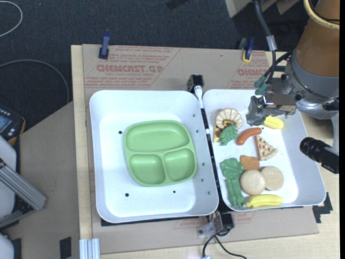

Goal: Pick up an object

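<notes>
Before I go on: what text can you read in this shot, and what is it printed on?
"CHEMCAST G P", red, on the brown protective sheet behind the left bin.
A second red print on the same sheet behind the right bin: partly covered, unreadable.
Smaller red lines near both: too blurred to read.

the bench (135, 63) under my gripper (257, 114) is brown board. it carries two white bins: the right bin (310, 185) below my gripper, the left bin (105, 144) beside it.

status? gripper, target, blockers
Gripper low over right bin, beside yellow toy. Nothing seen between fingers. Sausage and pizza slice crowd close below.
</notes>
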You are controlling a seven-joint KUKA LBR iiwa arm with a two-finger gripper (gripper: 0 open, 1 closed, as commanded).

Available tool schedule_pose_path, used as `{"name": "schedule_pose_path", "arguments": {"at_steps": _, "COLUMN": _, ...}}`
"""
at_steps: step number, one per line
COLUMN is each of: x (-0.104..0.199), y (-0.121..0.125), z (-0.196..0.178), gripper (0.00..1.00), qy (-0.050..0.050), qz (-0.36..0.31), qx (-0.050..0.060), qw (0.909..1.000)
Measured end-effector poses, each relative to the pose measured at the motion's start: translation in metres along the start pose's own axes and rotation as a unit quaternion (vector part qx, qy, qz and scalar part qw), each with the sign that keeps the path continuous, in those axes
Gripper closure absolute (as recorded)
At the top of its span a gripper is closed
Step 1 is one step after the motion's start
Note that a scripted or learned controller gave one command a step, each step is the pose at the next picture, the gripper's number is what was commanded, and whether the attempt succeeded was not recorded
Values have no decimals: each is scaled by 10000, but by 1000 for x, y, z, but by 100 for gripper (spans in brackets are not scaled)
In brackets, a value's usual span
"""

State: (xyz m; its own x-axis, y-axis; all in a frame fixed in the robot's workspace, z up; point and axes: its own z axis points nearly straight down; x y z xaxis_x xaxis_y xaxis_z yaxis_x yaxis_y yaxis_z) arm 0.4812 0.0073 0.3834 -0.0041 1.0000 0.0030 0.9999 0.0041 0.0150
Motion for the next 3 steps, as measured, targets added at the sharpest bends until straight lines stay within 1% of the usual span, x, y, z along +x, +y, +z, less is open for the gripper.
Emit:
{"name": "schedule_pose_path", "arguments": {"at_steps": 1, "x": -21, "y": -5, "z": 94, "gripper": 100, "qy": -21, "qz": 31, "qx": 120, "qw": 9999}}
{"name": "schedule_pose_path", "arguments": {"at_steps": 2, "x": 44, "y": 81, "z": 174, "gripper": 100, "qy": -10, "qz": -6, "qx": 94, "qw": 10000}}
{"name": "schedule_pose_path", "arguments": {"at_steps": 3, "x": 128, "y": 26, "z": 118, "gripper": 100, "qy": 11, "qz": -27, "qx": 61, "qw": 10000}}
